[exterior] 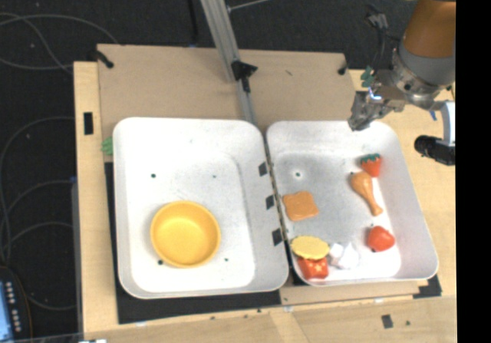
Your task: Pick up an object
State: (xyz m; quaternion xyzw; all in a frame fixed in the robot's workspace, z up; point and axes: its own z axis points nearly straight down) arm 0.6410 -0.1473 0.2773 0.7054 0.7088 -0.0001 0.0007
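My arm (426, 27) reaches in from the right, my gripper (360, 120) hanging over the right bin's (414, 203) far edge.

The bench (176, 80) bears 2 white bins (192, 142) side by side.

Light fell evenly and fairly bright from above, washing the white bins (192, 142) pale with mild glare. Shadows lay soft and short. The picture was slightly soft and grainy, its surroundings dark.
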